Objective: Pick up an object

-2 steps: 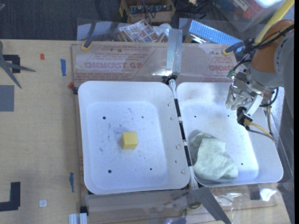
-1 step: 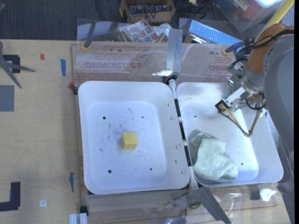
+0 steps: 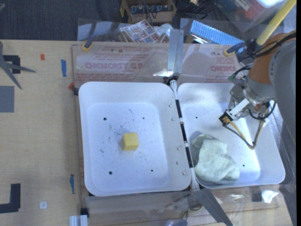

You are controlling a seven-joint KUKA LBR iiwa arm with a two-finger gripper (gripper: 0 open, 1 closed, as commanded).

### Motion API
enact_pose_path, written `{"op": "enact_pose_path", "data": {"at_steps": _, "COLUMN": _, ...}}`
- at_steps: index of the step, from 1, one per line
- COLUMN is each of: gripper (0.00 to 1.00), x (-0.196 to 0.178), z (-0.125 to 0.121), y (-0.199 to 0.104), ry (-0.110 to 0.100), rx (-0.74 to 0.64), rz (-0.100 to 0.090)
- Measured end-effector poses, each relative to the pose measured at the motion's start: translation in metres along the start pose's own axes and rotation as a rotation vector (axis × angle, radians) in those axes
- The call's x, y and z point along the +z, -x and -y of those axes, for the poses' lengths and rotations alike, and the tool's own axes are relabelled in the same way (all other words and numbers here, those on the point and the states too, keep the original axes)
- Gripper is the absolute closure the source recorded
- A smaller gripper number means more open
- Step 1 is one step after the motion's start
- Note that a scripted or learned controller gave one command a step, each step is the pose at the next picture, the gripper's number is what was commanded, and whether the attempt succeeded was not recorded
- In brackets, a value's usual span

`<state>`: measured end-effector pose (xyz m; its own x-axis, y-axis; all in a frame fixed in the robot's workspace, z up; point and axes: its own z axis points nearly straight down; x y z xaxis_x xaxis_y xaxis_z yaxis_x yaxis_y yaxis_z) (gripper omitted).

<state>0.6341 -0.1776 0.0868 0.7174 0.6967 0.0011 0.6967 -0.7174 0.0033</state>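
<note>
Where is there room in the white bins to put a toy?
The left white bin has lots of bare floor all around the small yellow cube. In the right white bin, the crumpled white cloth fills the near left corner and the gripper hangs over the far right; the far left corner is bare.

Block [image 3: 130, 141] sitting mid left bin [image 3: 94, 98]. Cloth [image 3: 214, 161] in right bin [image 3: 207, 98], front-left corner, close to the side nearest left bin.

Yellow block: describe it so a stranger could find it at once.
Two white bins sit side by side. In the view's left bin, the yellow block lies near the middle. It is a small bright cube, unlike the pale crumpled cloth in the right bin.
</note>
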Motion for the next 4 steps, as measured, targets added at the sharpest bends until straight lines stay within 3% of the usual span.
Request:
{"op": "enact_pose_path", "data": {"at_steps": 1, "gripper": 1.00, "x": 0.002, "z": -0.044, "y": 0.002, "ry": 0.001, "rx": 0.145, "rz": 0.001}}
{"op": "enact_pose_path", "data": {"at_steps": 2, "gripper": 1.00, "x": 0.001, "z": -0.006, "y": 0.014, "ry": -0.002, "rx": 0.559, "rz": 0.002}}
{"op": "enact_pose_path", "data": {"at_steps": 3, "gripper": 1.00, "x": 0.002, "z": -0.038, "y": -0.004, "ry": -0.001, "rx": 0.562, "rz": 0.000}}
{"op": "enact_pose_path", "data": {"at_steps": 4, "gripper": 1.00, "x": -0.001, "z": 0.046, "y": 0.057, "ry": -0.002, "rx": 0.445, "rz": -0.002}}
